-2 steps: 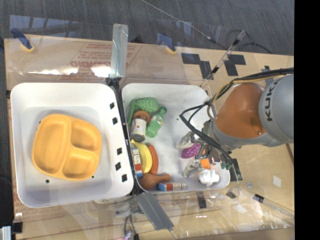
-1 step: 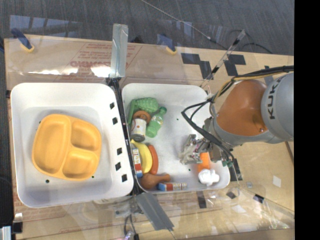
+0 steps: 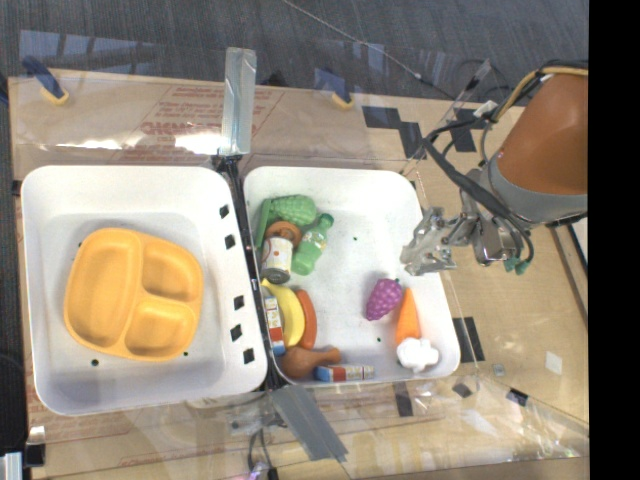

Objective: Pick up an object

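The tan counter (image 3: 520, 368) carries two shallow white bins; toward the frame's lower right, a purple plastic grape bunch (image 3: 383, 298) lies touching an orange plastic carrot (image 3: 407, 315) in the right bin (image 3: 350, 183). Above them, the metal end effector (image 3: 430, 248) hangs at that bin's right wall, its spread impossible to tell, so a descent here could strike the rim or nudge both toys.

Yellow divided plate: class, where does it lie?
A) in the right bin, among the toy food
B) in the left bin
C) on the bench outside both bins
B: the yellow divided plate lies flat in the left bin, apart from the toy food.
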`<action>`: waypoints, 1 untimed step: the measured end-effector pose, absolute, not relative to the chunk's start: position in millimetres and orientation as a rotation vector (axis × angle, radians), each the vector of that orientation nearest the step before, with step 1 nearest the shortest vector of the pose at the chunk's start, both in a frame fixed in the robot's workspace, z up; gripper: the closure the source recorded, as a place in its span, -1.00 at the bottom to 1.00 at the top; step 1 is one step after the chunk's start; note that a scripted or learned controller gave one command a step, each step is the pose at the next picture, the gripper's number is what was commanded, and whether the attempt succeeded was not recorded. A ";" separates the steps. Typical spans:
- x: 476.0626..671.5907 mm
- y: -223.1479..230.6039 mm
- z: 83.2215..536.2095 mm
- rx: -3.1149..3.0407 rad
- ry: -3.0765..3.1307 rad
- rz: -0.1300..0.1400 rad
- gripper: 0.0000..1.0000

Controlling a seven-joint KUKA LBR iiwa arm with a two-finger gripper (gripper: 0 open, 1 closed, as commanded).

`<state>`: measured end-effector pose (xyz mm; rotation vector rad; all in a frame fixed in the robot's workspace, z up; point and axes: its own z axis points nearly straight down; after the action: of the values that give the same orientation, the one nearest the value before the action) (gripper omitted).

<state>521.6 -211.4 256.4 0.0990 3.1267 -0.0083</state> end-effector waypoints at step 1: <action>520.2 -210.4 251.6 0.099 3.136 -0.003 -1.00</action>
<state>520.2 -210.4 251.6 0.0988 3.1359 -0.0026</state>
